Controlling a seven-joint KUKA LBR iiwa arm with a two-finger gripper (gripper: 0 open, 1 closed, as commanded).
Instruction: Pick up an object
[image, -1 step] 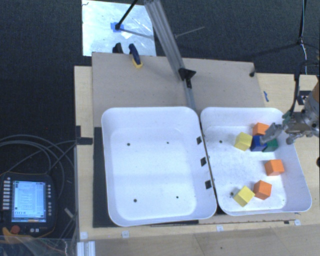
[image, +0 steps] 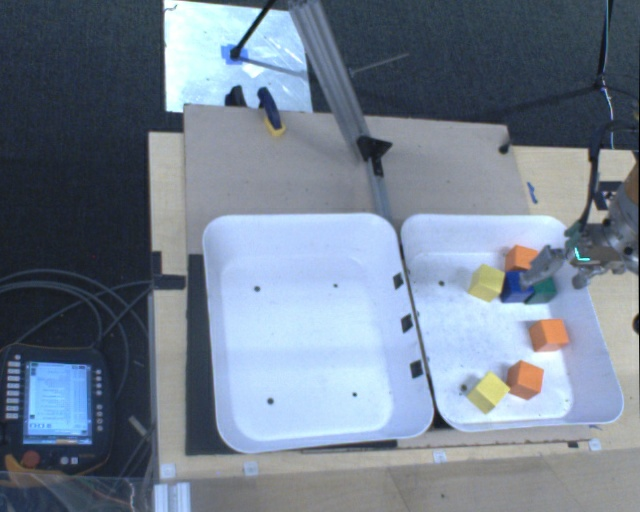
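Blue block (image: 515, 288) at the upper right of the frame, inside the right bin (image: 445, 410), tight in a cluster: orange block (image: 519, 257) just above, yellow block (image: 487, 283) touching on its left, green block (image: 543, 291) touching on its right.

Camera view: gripper (image: 547, 268) reaching in from the right edge, tip low over that cluster, sitting just above and to the right of blue, over the seam between blue and green. Finger state impossible to judge from this angle; no block seen clearly between them, so no hold recorded. Key relation: nearest candidate lies down and slightly left of the tip in the frame, almost underneath. No long axis worth noting, cube-like, roughly square to the bin.

Likely difficulty: neighbours crowding both sides of blue, little room for a clean closure.

Elsewhere in right bin: second orange block (image: 549, 334) at mid-right, third orange block (image: 525, 379) and second yellow block (image: 489, 391) near the lower edge, all well apart from the tip. Left bin (image: 225, 300) at frame centre.
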